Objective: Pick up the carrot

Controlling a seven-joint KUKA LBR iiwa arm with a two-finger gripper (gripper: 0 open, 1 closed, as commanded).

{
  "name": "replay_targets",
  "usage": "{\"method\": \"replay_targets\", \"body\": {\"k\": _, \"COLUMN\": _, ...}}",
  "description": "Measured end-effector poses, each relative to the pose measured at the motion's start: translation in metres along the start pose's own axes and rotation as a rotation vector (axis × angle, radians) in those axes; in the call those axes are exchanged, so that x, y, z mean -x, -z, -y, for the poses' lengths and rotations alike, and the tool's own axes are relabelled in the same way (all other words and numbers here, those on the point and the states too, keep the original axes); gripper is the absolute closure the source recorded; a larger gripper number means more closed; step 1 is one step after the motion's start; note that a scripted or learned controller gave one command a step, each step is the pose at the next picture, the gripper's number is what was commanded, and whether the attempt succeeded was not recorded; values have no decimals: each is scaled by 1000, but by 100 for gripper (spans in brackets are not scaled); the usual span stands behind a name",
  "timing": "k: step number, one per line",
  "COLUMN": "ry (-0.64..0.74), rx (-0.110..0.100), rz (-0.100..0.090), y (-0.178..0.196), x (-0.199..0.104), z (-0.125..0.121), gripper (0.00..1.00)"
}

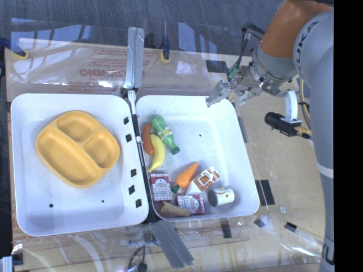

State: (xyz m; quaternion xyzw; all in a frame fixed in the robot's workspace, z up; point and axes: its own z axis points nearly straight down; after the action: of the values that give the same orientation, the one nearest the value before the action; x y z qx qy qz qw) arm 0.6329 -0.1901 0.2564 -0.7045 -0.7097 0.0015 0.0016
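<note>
Camera view takes in two shallow white bins side by side on the desk (278, 169). At the nine o'clock side, the left white bin (34, 208) carries a yellow plastic divided plate (77, 147) with three compartments, lying toward that bin's ten o'clock corner. Next comes the right white bin (221, 129), with its things gathered toward seven o'clock. Along its left wall lie a reddish-orange sausage (147, 138), a yellow plastic banana (157, 153) touching it, and a green plastic bottle (164, 133) tilted at the banana's twelve o'clock. Just below sits a small red carton (160, 186), and at six o'clock a brown potato-like piece (173, 210) beside another red carton (193, 203). The orange toy carrot with a green tip (185, 175) lies slanted near the bin's lower middle, between the red carton and an orange-and-white box (205, 179). A white cup (221, 196) lies just beside that box at five o'clock. Over the bin's two o'clock corner hangs the claw (222, 95), well apart from the carrot; whether it is apart or together I cannot tell.
</note>
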Motion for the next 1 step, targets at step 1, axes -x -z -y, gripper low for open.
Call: {"method": "replay_targets", "body": {"k": 1, "ry": 60, "rx": -2, "rz": 0, "y": -48, "x": -44, "z": 53, "gripper": 0}}
